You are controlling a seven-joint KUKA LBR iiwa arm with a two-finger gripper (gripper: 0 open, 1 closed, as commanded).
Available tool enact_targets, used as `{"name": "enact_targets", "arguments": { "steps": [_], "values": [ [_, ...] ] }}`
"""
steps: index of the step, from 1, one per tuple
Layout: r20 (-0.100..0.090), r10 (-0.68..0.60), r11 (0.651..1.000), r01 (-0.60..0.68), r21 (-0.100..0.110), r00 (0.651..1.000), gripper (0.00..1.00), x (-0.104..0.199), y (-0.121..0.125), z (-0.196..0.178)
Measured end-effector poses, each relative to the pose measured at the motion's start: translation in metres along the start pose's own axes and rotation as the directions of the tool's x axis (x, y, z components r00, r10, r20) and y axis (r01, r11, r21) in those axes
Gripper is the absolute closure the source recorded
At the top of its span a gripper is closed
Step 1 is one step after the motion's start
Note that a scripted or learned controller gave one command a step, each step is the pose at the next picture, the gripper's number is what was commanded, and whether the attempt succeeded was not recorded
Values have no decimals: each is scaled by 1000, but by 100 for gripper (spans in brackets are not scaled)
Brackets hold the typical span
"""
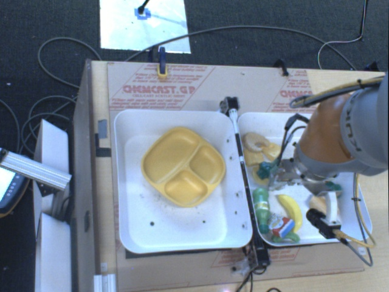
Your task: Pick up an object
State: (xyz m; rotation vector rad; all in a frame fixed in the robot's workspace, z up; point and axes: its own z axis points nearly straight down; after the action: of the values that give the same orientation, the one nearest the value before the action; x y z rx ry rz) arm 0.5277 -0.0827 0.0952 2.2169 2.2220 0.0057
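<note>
Reaching in from the right, big grey arm (358, 132) with its orange band parked over the right bin (355, 239). Largest thing down there after that: the bench board (200, 84) with "CHEMCAST GP" printed in red, readable at upper left and partly again at upper right. Then the left bin (127, 163), carrying just a yellow divided plate (183, 166).

Right bin was where the pickable stuff sat: a pale ring-shaped toy (256, 143) near the top, a teal bit (265, 170) below it, a green bottle-ish thing (261, 203), a banana (290, 212) and a small red-white-blue item (282, 227) near the front edge.

Gripper (281, 174) hung low beside the teal bit, wrist blocking the view, so couldn't tell open or closed, and nothing seen held. Banana looked like the easiest target: just below and a touch right of the gripper, long axis running diagonally from upper left to lower right, so probably needing a grab across its narrow width. No labels readable on the toys.
</note>
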Motion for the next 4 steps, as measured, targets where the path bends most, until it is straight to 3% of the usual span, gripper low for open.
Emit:
{"name": "enact_targets", "arguments": {
  "steps": [1,2,3,4],
  "values": [
    [0,-1,1000,1,0,1000,0,0,0,0],
    [1,0,1000,0,1,1000,0,-7,67,11],
    [0,1,1000,-1,5,1000,0,0,-18,11],
    [2,-1,1000,1,2,1000,0,-37,51,11]
  ]
}}
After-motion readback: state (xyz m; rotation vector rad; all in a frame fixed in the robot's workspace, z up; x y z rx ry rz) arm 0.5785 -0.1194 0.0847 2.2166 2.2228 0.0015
